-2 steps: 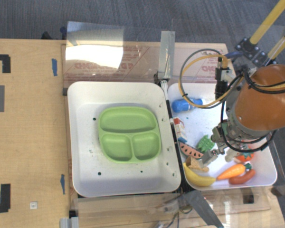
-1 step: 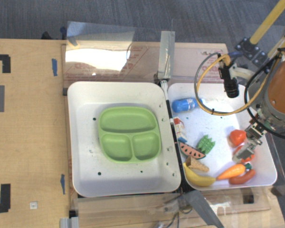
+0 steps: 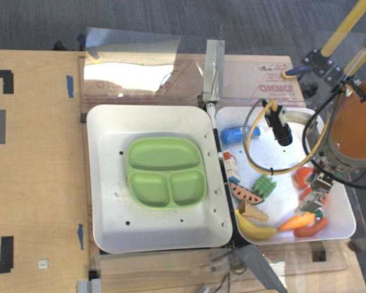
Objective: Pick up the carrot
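Note:
The carrot (image 3: 294, 221) is orange with a green leafy end. It lies flat near the front right corner of the right bin (image 3: 344, 215), its tip pointing left toward a banana. My gripper (image 3: 315, 195) hangs just above and behind the carrot's green end, below the arm's orange band (image 3: 354, 133). From this angle I cannot make out whether anything is in its grasp.
A red pepper-like piece (image 3: 316, 227) lies against the carrot's front side, and a red-orange piece (image 3: 302, 176) sits left of the gripper. A banana (image 3: 254, 227), watermelon slice (image 3: 245, 194), green piece (image 3: 264, 185) and blue piece (image 3: 233, 134) fill the bin's left. A yellow cable loop (image 3: 251, 154) carries a black cylinder (image 3: 280, 130). The left bin (image 3: 104, 163) holds a green divided plate (image 3: 166, 171).

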### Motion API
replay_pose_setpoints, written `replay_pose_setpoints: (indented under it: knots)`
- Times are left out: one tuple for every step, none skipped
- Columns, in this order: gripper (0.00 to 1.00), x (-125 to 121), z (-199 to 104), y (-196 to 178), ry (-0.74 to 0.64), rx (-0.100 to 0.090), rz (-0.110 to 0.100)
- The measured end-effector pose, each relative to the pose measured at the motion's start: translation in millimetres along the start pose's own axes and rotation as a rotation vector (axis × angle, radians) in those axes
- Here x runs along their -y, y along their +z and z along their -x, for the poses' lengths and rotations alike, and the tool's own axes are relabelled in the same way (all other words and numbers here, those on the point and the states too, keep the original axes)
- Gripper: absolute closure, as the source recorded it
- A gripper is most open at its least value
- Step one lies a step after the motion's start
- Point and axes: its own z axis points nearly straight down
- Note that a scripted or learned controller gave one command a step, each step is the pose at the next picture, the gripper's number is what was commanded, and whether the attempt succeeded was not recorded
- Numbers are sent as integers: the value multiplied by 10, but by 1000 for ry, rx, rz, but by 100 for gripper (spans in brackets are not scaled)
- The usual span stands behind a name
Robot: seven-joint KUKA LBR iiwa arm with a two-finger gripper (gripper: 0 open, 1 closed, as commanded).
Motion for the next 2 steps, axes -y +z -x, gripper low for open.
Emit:
replay_pose_setpoints:
  knots:
    - [0,-99,-25,914,-86,5,1]
    - [0,-1,2,1038,36,-8,7]
